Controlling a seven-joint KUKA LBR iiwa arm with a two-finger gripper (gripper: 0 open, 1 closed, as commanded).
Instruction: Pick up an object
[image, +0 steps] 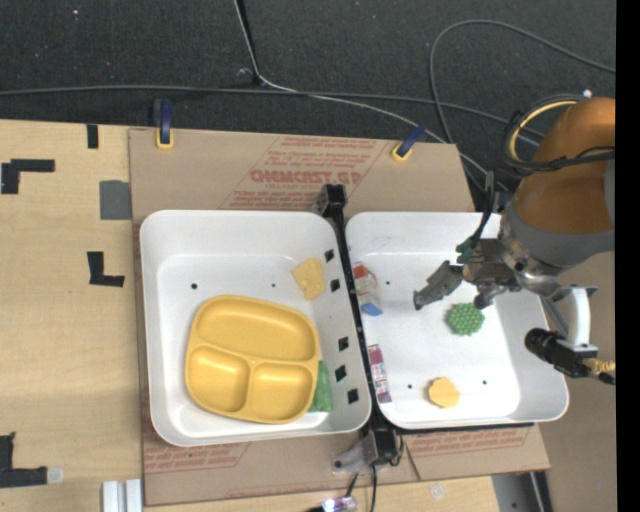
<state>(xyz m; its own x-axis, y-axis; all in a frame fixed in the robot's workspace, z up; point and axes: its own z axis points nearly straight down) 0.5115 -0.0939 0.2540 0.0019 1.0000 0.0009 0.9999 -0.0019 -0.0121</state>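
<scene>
I am watching the gripper (462, 291) hovering over the right bin (400, 405), its fingers spreading apart and holding nothing. The green knobbly ball (465, 319) is lying just below, at its six o'clock.

Yellow tray (252, 358) crowds the left bin (160, 300); right bin's (500, 405) middle floor lies open between green ball (464, 319) and orange piece (443, 393).
</scene>
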